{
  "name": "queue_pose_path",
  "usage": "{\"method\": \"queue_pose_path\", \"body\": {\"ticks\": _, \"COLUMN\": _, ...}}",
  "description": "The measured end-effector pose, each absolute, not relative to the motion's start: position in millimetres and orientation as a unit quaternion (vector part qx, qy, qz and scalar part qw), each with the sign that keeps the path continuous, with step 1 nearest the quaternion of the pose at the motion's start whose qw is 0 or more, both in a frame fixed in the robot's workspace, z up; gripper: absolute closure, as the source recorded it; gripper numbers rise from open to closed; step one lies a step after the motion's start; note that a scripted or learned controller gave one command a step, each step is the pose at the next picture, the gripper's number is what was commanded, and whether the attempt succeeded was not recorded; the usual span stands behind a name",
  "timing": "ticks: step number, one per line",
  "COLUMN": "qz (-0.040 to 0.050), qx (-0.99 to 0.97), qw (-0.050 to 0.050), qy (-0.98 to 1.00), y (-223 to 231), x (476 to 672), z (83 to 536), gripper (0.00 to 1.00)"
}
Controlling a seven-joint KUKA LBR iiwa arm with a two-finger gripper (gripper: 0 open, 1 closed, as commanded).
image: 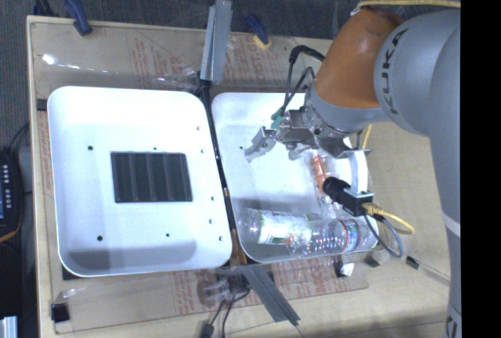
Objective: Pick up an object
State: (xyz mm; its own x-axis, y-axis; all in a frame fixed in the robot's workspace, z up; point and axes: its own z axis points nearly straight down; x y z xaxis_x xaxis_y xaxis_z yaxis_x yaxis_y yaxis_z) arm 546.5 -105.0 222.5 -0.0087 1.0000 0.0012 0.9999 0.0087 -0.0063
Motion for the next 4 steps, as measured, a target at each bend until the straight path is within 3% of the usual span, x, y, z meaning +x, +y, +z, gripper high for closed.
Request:
{"method": "queue_pose_path", "body": {"ticks": 1, "qz": 0.0024, "qx": -0.702, "qw": 0.003, "qy": -0.712, "y": -105, "x": 547.3, "z": 232, "gripper": 1.0}}
{"method": "queue_pose_path", "body": {"ticks": 2, "qz": 0.0027, "qx": -0.702, "qw": 0.003, "qy": -0.712, "y": -105, "x": 547.3, "z": 232, "gripper": 0.0}}
{"method": "queue_pose_path", "body": {"ticks": 4, "qz": 0.0005, "qx": -0.703, "qw": 0.0, "qy": -0.711, "y": -205, "x": 537.7, "z": 213, "gripper": 0.0}}
